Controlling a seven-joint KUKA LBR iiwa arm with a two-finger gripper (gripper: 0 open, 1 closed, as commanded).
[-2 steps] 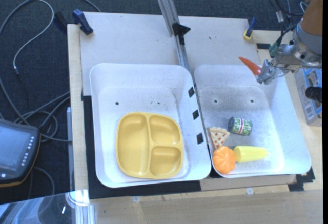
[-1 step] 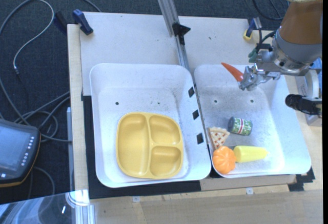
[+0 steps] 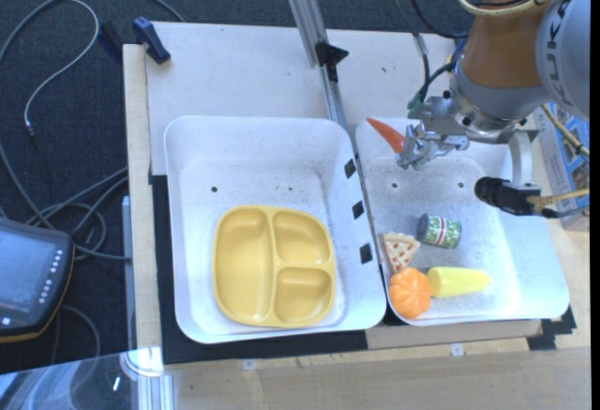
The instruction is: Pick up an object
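Hovering over the right bin (image 3: pixel 525 305), the gripper (image 3: pixel 415 153) sits just beside one carrot (image 3: pixel 384 133); finger state cannot be told. One green can (image 3: pixel 439 231), waffle piece (image 3: pixel 400 251), orange (image 3: pixel 410 294) and yellow corn (image 3: pixel 457 281) lie nearer. The left bin (image 3: pixel 187 164) holds one yellow divided plate (image 3: pixel 275 265).

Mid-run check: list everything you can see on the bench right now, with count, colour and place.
Bins: two, white, side by side on the bench.
Divided plate: one, yellow, left bin.
Carrot: one, orange, right bin's far corner.
Can: one, green, lying mid right bin.
Waffle slice: one, tan, right bin, near the divider.
Orange fruit: one, right bin's near edge.
Yellow piece: one, beside the fruit.
Gripper: one, grey, above right bin's far end, beside the carrot.
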